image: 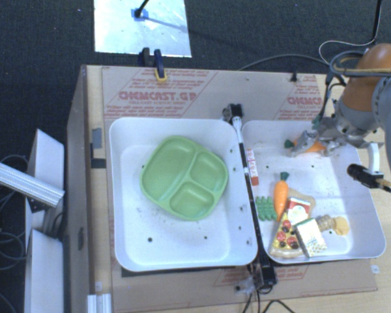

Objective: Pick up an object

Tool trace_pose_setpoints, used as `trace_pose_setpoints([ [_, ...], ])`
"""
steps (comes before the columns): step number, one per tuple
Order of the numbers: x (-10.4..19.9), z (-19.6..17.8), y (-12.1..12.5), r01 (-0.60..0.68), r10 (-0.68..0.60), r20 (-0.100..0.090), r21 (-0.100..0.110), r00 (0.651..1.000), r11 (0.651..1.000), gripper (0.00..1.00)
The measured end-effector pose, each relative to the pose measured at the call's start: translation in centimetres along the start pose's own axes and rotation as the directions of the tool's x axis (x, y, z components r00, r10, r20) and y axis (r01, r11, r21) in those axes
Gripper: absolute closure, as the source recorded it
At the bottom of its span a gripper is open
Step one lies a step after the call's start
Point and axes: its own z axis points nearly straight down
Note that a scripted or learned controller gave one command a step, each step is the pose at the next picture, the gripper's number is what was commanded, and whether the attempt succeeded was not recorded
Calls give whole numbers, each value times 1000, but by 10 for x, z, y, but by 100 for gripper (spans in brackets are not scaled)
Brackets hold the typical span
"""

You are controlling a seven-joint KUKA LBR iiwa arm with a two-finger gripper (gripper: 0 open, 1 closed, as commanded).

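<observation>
Cardboard-topped bench (182, 90) | right bin (365, 207): gripper (313, 143) low at far edge | small orange-and-green toy (307, 147) at its fingertips | grasp and jaw gap: cannot tell

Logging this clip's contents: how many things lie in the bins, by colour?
Green: 2, the plate and small toy
Orange: 2, the carrot and a piece by the gripper
Multicoloured: 2, the pizza slice and box
Yellow: 1, the lump
Total: 7
</observation>
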Motion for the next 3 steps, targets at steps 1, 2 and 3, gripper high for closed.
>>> trace_pose_setpoints([
  [1, 3, -9, -1, 4, -4, -7, 7, 1000, 1000, 100],
  [2, 59, -115, -52, 3, -2, 12, -27, 1000, 1000, 100],
  [3, 58, -113, -54, 1, -1, 12, -23, 1000, 1000, 0],
])
